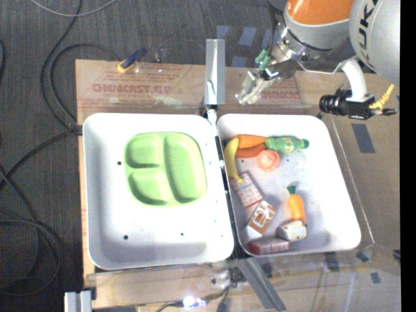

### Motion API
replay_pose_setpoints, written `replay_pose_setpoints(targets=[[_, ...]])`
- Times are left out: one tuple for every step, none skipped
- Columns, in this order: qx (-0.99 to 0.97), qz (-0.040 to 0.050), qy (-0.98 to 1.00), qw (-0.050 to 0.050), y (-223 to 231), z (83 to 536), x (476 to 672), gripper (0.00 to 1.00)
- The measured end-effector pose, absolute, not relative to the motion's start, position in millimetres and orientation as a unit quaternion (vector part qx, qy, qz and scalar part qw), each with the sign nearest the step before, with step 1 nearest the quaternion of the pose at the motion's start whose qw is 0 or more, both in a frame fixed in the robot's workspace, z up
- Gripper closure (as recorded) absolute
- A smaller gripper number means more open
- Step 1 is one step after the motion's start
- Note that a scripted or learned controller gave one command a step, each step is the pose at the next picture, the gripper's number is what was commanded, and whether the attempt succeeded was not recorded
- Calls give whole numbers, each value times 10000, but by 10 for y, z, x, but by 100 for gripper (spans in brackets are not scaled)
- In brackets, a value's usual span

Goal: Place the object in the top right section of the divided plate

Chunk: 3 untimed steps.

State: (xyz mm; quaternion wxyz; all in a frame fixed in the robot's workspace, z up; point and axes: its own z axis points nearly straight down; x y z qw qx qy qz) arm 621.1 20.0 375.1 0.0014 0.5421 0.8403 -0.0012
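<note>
Gripper (250,93) up past the far edge of the right bin (338,174), over the brown board (162,86). Fingers a little apart, maybe; hard to tell, and nothing between them. Down in the right bin: banana (231,160), long carrot (250,142), green bottle (286,143), red tomato (268,160), small carrot (296,207), little boxes (260,216). Left bin (104,226) with the green divided plate (167,168) in it.

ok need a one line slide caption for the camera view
KUKA arm's gripper poised above the bench behind the right bin of toy food, green divided plate waiting in the left bin.
</note>
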Motion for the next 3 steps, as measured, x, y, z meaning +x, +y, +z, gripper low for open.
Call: replay_pose_setpoints(targets=[[5014, -14, 8652, 14, 738, 4018, 6688, 100], [5579, -9, 8299, 12, 1241, 4338, 6687, 100], [4269, -5, 9043, 12, 2171, 4337, 6685, 100]])
